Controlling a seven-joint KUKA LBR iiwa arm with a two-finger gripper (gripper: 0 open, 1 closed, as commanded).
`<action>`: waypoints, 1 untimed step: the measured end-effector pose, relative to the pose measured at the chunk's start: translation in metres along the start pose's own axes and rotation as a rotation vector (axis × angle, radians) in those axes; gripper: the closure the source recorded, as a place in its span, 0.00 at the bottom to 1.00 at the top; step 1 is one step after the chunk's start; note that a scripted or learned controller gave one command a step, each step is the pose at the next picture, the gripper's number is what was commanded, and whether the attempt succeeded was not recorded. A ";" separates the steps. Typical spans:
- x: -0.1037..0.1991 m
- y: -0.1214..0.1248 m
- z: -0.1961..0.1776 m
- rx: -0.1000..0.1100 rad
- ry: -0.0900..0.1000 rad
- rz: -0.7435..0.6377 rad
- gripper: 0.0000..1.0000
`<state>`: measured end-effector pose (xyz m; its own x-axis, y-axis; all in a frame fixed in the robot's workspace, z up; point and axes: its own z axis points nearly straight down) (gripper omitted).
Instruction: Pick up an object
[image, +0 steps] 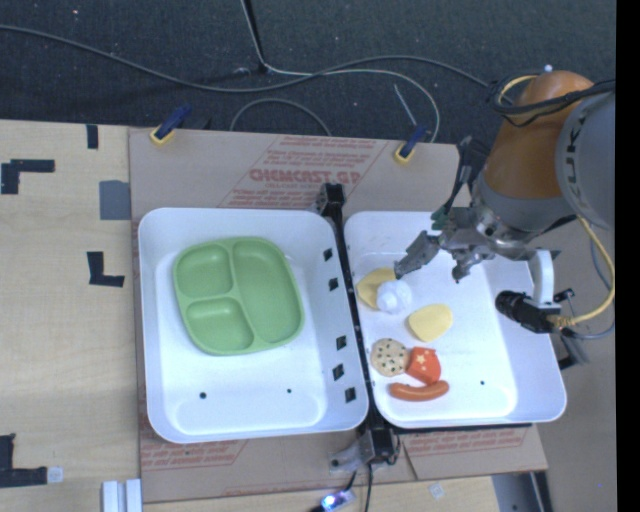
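bins: two on the counter | left bin (160, 330): one green divided plate (238, 295) | right bin (520, 380): six toy foods, namely two yellow pieces (430, 322), one white lump (394, 297), one cookie (388, 356), one tomato (425, 365), one sausage (418, 391) | tool (438, 260): fingers spread, pinching nothing, over right bin near white lump

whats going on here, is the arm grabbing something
Not yet. The grey arm's gripper hangs open over the right bin with nothing between its jaws. Below it lie toy foods: a yellow piece with a white lump, a yellow chip-like piece, a cookie, a red tomato-like piece and a sausage. The left bin holds a green divided plate.
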<state>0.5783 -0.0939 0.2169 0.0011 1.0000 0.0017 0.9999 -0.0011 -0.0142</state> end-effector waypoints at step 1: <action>0.000 0.003 -0.006 -0.012 -0.001 -0.003 0.00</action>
<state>0.5809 -0.0938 0.2233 -0.0016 1.0000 0.0006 1.0000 0.0016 -0.0023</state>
